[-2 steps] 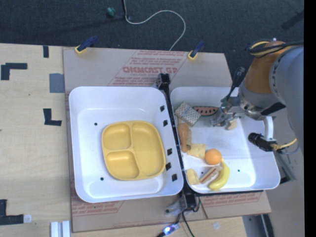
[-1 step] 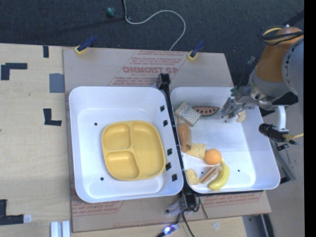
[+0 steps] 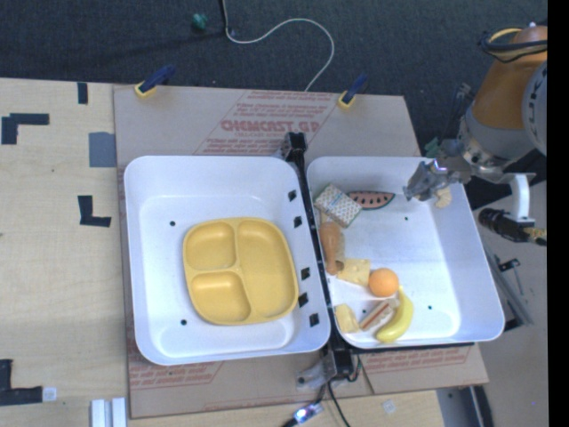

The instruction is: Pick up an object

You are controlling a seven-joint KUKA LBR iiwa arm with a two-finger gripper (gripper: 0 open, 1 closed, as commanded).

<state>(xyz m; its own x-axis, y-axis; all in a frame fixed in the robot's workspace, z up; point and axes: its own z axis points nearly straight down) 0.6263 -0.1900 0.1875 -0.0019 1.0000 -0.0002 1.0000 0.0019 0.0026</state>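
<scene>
1. The bench carries a brown cardboard sheet [image 3: 267, 127] held by two blue-and-yellow clamps [image 3: 155, 80] along its upper edge; two shallow white bins sit on it side by side, their inner rims touching at the frame's centre.
2. The left bin [image 3: 156, 194] holds a yellow divided plate [image 3: 238, 269] lying flat, slightly right of the bin's middle. A bare white band of floor runs around the plate on all sides, widest along the upper and left walls.
3. The right bin [image 3: 462, 283] holds toy foods crowded against its left wall and lower edge: a patterned cracker-like square [image 3: 338, 205] and a watermelon slice [image 3: 370, 199] at upper left, a bread-coloured piece [image 3: 331, 243] and a pale cheese-like wedge [image 3: 356, 271] below them, then an orange [image 3: 383, 282], a sausage [image 3: 377, 312] and a banana [image 3: 396, 320] near the lower rim.
4. The middle and right part of the right bin's floor is bare, from the upper wall down to the lower right corner.
5. The grey arm with its orange band [image 3: 502, 83] enters from the frame's upper right. The gripper [image 3: 425, 183] hangs over the upper edge of the right bin, just beside a small pale object [image 3: 443, 199] near the rim; whether the fingers are spread or closed cannot be told, and nothing is seen between them.
6. A white cable [image 3: 284, 27] loops across the dark floor above the bench.
</scene>
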